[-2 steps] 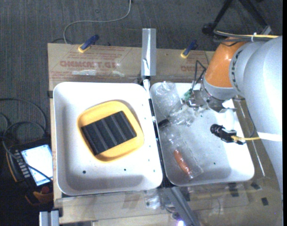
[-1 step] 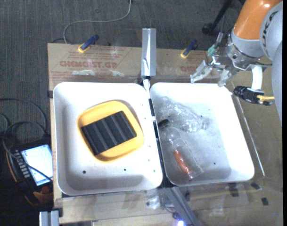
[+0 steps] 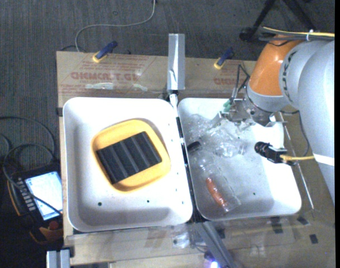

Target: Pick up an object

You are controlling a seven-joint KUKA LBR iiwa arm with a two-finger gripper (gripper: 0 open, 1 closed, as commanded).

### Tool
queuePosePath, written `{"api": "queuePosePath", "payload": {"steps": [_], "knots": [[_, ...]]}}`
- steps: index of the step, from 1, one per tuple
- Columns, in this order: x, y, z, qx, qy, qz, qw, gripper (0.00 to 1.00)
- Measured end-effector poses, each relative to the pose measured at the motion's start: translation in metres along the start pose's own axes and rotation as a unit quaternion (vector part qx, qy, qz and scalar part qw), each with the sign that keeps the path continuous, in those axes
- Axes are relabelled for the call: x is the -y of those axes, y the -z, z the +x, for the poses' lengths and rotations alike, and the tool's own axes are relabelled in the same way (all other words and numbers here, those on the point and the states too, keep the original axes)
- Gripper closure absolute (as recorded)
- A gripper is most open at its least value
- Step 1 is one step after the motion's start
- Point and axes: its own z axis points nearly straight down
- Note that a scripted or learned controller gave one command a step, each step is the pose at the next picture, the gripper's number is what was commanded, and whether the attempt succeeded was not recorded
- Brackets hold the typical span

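Note:
My gripper (image 3: 235, 114) hangs over the far part of the right bin (image 3: 287, 197), just above a crumpled clear plastic piece (image 3: 223, 141). A clear plastic bottle (image 3: 214, 186) with an orange-brown part inside lies toward the bin's near side. A small black object (image 3: 193, 146) rests by the bin's left wall. In the left bin (image 3: 80, 200) lies a yellow holder with a black ridged top (image 3: 130, 155). The wrist hides the gripper's tips.
A black plug with a yellow cable (image 3: 270, 151) hangs over the right bin's right side, below the arm (image 3: 303, 66). A metal post (image 3: 176, 66) stands behind the gap between the bins. Two blue-and-yellow clamps (image 3: 104, 51) hold the cardboard at the back.

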Motion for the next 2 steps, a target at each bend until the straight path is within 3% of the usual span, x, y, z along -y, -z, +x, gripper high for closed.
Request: {"api": "queuePosePath", "payload": {"steps": [1,2], "knots": [[0.037,-0.032,-0.014,0.000,0.048,-0.010,0.9988,0.00],[0.036,-0.021,-0.016,0.002,0.047,-0.012,0.9988,1.00]]}}
